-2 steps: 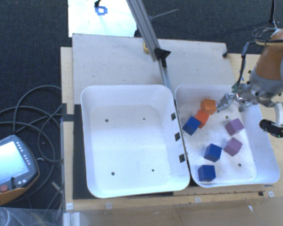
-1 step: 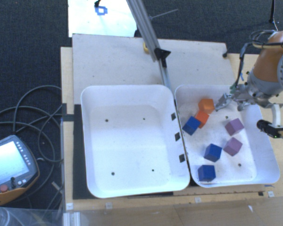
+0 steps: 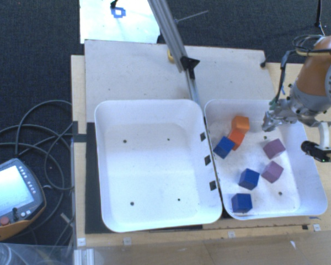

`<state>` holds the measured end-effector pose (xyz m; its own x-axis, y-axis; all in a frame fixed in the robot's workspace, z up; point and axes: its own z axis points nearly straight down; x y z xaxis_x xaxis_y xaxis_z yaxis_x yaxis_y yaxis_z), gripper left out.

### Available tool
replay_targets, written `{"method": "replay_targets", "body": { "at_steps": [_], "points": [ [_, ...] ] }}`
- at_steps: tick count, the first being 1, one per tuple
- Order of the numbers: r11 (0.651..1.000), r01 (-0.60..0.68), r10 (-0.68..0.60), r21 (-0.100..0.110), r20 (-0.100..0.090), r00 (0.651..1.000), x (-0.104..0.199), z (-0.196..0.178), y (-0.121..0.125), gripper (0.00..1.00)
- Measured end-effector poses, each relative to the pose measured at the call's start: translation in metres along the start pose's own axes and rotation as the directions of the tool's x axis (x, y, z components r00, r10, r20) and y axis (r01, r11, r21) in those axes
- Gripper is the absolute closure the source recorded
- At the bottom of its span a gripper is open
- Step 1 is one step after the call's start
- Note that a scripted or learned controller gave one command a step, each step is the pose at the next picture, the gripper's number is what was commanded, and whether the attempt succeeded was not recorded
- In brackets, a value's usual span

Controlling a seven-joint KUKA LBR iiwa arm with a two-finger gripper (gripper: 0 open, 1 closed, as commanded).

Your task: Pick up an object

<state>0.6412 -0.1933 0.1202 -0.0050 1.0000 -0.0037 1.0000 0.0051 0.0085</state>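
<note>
Right bin: gripper above tilted cubes.

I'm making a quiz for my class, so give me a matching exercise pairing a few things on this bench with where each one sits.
Things:
1. orange cube
2. robot's claw
3. grey handheld control pendant
4. blue cube nearest the camera

Places:
A. right bin's front edge
B. floor, left of the bench
C. right bin's far end
D. above the right bin's far right side

Pairs: 1-C, 2-D, 3-B, 4-A
</note>
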Motion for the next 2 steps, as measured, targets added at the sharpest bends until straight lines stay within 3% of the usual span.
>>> {"method": "replay_targets", "body": {
  "at_steps": [2],
  "points": [
    [1.0, -0.003, 0.003, 0.0, 0.0, 1.0, -0.011, -0.12, -0.002, 1.0]
  ]
}}
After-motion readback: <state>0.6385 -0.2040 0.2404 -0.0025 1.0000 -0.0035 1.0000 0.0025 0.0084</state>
